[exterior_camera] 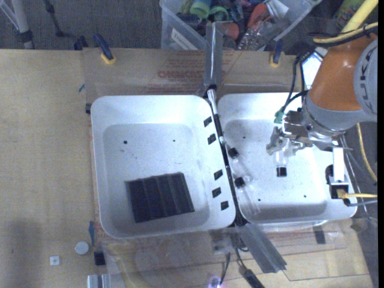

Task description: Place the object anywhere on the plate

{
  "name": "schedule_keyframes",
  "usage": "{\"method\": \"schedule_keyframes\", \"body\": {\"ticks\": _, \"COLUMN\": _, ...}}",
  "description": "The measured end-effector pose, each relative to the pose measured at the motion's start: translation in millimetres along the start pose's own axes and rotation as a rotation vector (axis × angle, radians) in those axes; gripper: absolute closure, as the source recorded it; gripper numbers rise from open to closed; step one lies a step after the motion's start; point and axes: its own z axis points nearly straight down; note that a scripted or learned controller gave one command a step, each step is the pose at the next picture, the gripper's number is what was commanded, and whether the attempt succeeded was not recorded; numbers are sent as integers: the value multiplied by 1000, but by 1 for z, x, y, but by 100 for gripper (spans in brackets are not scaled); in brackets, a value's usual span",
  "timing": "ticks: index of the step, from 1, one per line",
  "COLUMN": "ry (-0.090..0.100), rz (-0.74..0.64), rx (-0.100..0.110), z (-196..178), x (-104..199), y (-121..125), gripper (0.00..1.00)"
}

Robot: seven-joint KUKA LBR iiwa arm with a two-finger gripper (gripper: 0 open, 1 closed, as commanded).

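A dark ribbed rectangular plate lies flat in the front part of the left bin. A small dark block rests on the floor of the right bin, near its middle. My gripper hangs over the right bin, just behind and above the block, reaching in from the right below the orange band. Its two pale fingers stand apart with nothing between them. The block looks apart from them.
A metal divider with several black tabs separates the bins. Two small dark bits lie by the right bin's left wall. A clear tub of toys stands behind the bins. Cables run at the right.
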Motion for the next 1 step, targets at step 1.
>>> {"method": "schedule_keyframes", "body": {"ticks": 1, "ry": 1, "rz": -135, "rx": -2, "z": -34, "x": 120, "y": 45, "gripper": 100}}
